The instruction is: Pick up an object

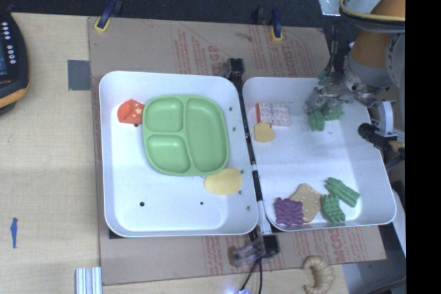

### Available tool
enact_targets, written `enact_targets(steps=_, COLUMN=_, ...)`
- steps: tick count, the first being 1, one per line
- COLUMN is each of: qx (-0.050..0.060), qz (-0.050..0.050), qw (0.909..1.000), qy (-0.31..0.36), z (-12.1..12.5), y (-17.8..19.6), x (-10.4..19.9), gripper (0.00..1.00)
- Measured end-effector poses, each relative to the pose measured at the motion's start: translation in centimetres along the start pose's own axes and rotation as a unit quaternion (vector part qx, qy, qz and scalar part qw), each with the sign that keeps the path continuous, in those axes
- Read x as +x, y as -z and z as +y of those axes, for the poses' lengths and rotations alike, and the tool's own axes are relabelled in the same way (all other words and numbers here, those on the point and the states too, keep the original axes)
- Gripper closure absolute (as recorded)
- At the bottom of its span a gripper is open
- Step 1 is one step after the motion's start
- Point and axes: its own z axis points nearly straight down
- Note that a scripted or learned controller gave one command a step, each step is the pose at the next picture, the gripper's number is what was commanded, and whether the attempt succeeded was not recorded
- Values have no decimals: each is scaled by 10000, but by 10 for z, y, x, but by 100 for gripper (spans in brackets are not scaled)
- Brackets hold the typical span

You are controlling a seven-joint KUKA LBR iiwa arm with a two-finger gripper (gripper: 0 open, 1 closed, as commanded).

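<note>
Since the gripper (324, 109) sits low over the right bin (365, 169), a green toy (318, 119) lies right at its jaws (gripped or merely touched, I cannot tell), presumably its pick.

A pale green tray (186, 134) in a white bin (110, 169), beside a red toy (129, 111), a yellow piece (223, 182); purple (288, 211) and dark green toys (342, 191).

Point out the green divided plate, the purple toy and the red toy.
green divided plate (186, 134), camera view, centre ridge.
purple toy (289, 211), camera view, its middle.
red toy (129, 111), camera view, its middle.
</note>
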Motion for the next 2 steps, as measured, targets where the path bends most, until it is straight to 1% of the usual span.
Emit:
enact_targets(steps=1, qx=-43, qz=6, qw=10000, qy=-10, z=2, y=54, x=58, gripper=100)
enact_targets(steps=2, qx=-2, qz=12, qw=10000, qy=1, z=-25, y=91, x=139, gripper=100)
